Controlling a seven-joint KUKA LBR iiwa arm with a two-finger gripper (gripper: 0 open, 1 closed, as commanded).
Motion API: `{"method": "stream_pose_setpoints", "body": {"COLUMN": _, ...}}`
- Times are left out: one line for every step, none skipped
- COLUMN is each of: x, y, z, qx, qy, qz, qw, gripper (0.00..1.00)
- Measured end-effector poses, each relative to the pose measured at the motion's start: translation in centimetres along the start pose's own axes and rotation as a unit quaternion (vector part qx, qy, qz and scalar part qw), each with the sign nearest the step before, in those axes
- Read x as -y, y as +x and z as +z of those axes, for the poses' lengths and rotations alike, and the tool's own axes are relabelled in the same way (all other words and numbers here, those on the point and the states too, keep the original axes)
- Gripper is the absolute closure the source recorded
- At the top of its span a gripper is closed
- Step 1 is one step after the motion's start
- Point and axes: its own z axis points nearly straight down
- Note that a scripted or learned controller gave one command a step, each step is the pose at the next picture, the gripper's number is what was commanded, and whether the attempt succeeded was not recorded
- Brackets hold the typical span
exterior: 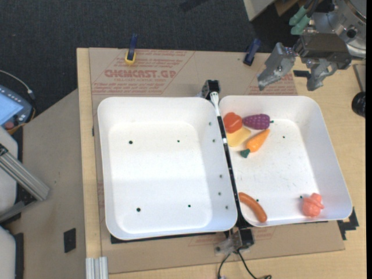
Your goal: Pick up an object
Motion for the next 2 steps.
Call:
{"method": "stream_pose_setpoints", "body": {"x": -0.03, "y": -0.20, "z": -0.31, "qx": 0.002, "qy": 0.006, "qz": 0.002, "qw": 1.0000, "gripper": 1.00}}
{"method": "stream_pose_setpoints", "body": {"x": -0.02, "y": -0.20, "z": -0.26, "qx": 0.002, "qy": 0.007, "qz": 0.003, "qw": 1.0000, "gripper": 0.00}}
